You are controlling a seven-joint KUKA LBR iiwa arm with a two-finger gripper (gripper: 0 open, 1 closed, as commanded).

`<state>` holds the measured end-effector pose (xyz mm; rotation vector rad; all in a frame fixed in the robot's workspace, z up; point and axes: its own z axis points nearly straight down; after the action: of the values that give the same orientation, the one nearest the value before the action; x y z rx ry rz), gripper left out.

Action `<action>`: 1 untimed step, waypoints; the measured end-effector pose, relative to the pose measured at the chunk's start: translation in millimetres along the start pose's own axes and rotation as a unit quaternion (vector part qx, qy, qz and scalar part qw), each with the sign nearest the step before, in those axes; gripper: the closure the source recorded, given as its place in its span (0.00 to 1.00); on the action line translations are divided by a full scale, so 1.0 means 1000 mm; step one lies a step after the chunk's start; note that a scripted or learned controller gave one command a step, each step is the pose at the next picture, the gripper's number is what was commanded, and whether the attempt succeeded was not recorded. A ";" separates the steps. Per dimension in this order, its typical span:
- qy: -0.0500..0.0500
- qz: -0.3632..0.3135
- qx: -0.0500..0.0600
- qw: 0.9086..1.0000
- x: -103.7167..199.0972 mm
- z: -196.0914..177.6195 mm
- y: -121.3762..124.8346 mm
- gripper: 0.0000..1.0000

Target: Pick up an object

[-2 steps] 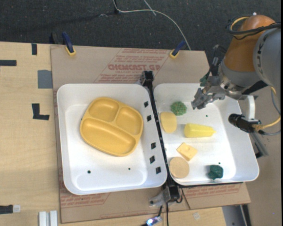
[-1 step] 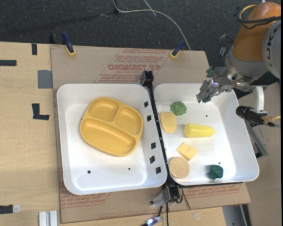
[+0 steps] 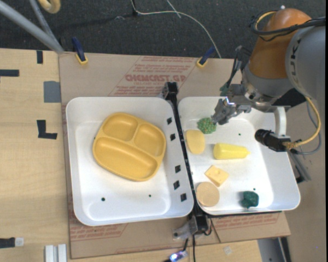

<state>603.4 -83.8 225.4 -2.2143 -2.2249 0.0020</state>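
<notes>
**Right bin: holdings and position of my end effector**

My end effector (image 3: 225, 111), dark grey metal, hangs over the far left part of the right shallow white bin (image 3: 273, 171). Its state: I cannot tell.

Nearest item: small green knobbly piece, broccoli-like (image 3: 207, 125), touching or just beside my tip on its lower left; contact cannot be told apart from overlap.

Other contents of the right bin:
- pale yellow oval piece (image 3: 195, 141), just below the green piece, by the divider;
- yellow wedge-shaped block (image 3: 229, 151), mid-bin, near the oval;
- small yellow-orange square slab (image 3: 216, 175), below the wedge;
- tan round disc (image 3: 208, 194), at the near left corner, just beside the slab;
- dark green lump (image 3: 250, 199), near right corner, well apart from me; shape hard to make out.

Left shallow white bin (image 3: 85, 201): one yellow plastic compartment plate (image 3: 130, 146), lying tilted across the middle.

Both bins rest on a cardboard sheet (image 3: 147, 78) on the desk (image 3: 22, 162). My grey arm with its orange band (image 3: 279, 37) is cut off at the right.
</notes>
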 end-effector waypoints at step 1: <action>0.000 -0.001 -0.001 1.000 0.056 -0.010 -0.008 1.00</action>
<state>595.7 -28.2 235.1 -2.2117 -2.2277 -0.0005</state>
